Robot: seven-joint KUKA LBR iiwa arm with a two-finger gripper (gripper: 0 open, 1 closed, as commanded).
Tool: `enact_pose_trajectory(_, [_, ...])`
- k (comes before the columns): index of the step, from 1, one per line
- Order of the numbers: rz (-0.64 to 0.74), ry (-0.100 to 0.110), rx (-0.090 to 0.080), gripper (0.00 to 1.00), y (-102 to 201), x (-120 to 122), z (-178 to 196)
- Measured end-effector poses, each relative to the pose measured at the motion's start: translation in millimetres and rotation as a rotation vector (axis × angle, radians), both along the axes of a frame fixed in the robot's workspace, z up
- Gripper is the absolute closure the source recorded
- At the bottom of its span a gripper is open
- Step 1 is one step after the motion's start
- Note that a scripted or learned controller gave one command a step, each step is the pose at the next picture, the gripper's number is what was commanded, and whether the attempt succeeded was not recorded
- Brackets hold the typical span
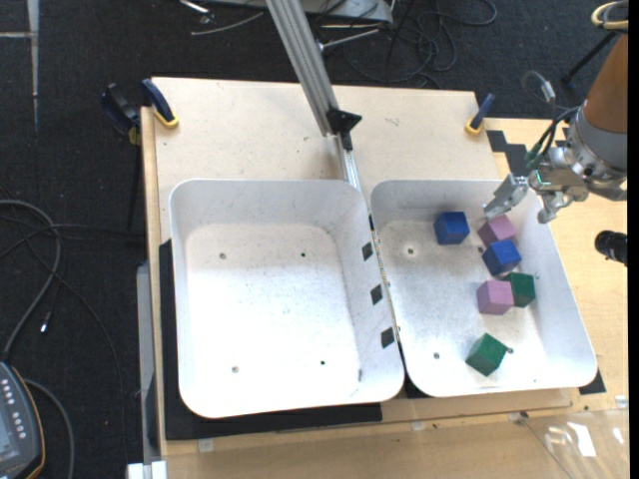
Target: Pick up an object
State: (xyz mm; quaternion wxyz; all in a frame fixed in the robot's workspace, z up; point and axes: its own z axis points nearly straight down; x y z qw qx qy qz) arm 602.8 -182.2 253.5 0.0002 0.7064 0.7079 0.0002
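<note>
Above the right bin [559,297], the hand [526,201] hangs spread, gripping nothing; blocks [496,267] below.

Single fixed overhead camera — slanted down over tabletop [260,128], both white bins [190,208] fully in frame — mid-distance.

We get pretty even, bright overhead light here, so the white bins [270,297] wash out a bit and shadows stay soft. Focus is slightly mushy overall, and the dark floor left of the end effector [527,196] loses detail.
</note>
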Motion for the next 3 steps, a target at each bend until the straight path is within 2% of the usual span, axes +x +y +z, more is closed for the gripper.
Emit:
enact_pose_trajectory(1, [0.001, 0.007, 0.001, 0.00, -2, 29, -111])
enact_pose_trajectory(2, [-0.004, 0.009, 0.003, 0.00, 23, -61, -145])
enact_pose_trajectory(3, [-0.003, 0.011, 0.001, 0.00, -32, 27, -161])
